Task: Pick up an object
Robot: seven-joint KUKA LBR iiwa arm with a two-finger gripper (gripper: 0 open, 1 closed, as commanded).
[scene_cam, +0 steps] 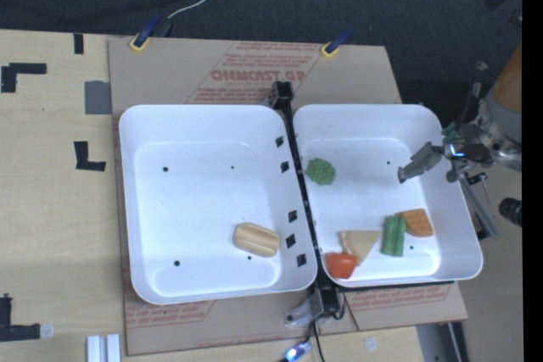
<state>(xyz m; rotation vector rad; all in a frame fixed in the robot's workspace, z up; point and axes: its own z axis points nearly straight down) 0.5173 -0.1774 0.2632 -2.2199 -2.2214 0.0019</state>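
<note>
The right bin [373, 121] holds a green broccoli-like piece [321, 172] near its left wall. Along its front lie an orange piece [417, 222], a green stick-shaped piece [393, 235], a cream wedge [361, 243] and a red piece [341, 265]. A tan bread-like roll [255, 239] rests in the left bin [170, 127], toward its front right. My gripper [410, 169] hangs over the right side of the right bin, behind the orange piece and well to the right of the broccoli. Nothing is seen held in it.
Both bins sit on a brown cardboard sheet [254, 72] on the wooden bench. A black divider with clips [293, 182] runs between the bins. The arm's wrist [484, 150] reaches in over the right bin's right rim.
</note>
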